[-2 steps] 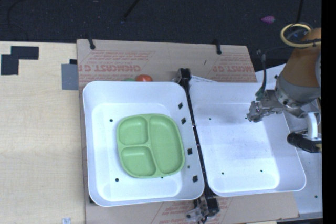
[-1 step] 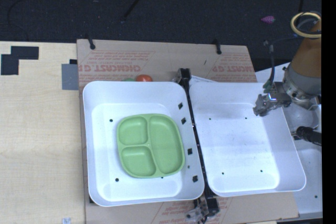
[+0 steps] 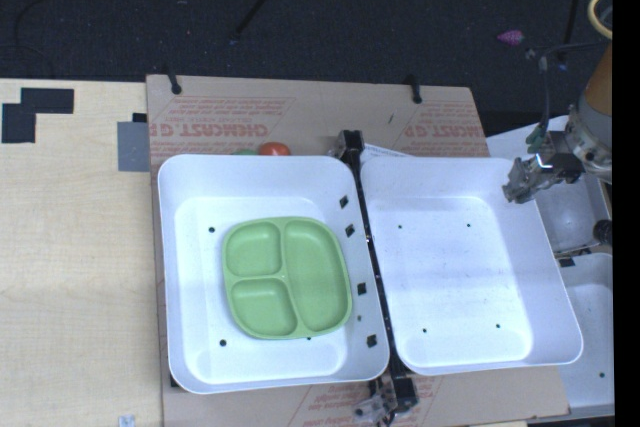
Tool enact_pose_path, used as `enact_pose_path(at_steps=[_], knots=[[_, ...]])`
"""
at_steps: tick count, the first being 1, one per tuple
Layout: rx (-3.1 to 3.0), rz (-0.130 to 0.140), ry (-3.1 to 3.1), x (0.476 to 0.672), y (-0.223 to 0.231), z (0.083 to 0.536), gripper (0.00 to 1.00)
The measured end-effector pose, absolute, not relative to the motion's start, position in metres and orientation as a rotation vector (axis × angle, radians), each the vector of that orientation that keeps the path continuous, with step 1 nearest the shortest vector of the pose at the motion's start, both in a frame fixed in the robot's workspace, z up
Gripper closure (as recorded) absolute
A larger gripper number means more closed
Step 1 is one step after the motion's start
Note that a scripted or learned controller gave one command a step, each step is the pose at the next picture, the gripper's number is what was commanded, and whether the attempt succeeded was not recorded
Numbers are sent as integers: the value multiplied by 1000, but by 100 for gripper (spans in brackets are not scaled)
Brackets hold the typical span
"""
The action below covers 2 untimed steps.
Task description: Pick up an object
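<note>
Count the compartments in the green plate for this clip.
3. The green plate lies in the left bin: one compartment at its upper left, one at its lower left, and a long one down its right side. None seem hidden.

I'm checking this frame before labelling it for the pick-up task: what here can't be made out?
- Pincer, camera view: small and blurred at the right bin's far right rim; whether it is open or shut is unclear.
- Arm: cut off by the right edge, only the wrist part shows.
- Red and green objects behind the left bin: mostly hidden by its far rim, identity unclear.
- Green divided plate: fully visible.
</note>
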<state>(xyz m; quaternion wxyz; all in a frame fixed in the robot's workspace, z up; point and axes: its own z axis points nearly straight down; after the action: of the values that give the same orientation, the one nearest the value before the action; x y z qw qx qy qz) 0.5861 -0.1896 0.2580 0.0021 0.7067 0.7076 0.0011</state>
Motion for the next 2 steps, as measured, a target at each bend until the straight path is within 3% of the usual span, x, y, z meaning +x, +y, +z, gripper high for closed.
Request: enact_pose_path(at_steps=[2], knots=[[2222, -4, 2228, 576, -77, 234, 100]])
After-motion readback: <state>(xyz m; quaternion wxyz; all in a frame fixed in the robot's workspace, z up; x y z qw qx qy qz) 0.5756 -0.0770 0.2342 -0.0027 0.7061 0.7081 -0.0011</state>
